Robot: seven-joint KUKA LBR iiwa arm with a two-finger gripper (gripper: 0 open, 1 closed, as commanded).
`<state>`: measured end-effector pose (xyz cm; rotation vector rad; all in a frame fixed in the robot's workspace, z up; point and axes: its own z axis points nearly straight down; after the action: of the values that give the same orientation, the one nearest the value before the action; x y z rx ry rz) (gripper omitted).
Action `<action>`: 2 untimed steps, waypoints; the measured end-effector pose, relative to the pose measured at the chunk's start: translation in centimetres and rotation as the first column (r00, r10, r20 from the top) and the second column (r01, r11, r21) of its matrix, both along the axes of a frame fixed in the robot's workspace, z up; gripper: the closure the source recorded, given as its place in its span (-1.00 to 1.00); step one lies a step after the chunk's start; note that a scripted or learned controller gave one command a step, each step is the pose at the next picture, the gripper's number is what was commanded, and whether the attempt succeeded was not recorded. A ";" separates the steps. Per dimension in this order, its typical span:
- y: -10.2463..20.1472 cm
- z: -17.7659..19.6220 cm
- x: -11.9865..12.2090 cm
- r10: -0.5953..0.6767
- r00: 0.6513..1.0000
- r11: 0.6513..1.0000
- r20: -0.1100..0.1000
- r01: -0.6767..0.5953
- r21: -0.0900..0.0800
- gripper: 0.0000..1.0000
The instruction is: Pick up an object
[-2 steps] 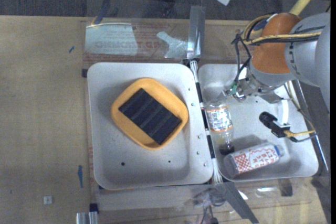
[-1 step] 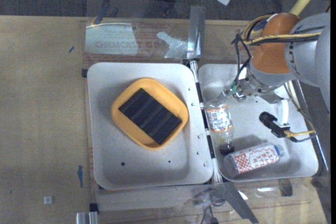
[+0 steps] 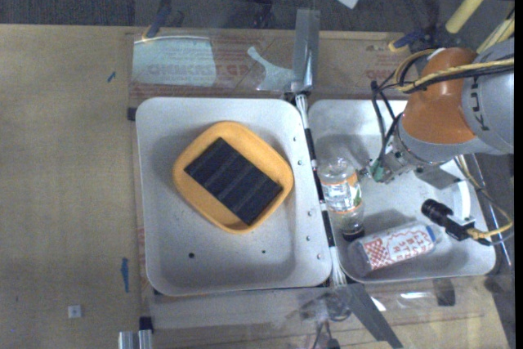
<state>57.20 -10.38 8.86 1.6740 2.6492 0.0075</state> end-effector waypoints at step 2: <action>0.1 0.0 1.7 -0.157 0.988 0.988 0.000 0.157 0.001 -1.00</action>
<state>58.87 -10.30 8.85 1.8769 2.5094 0.0074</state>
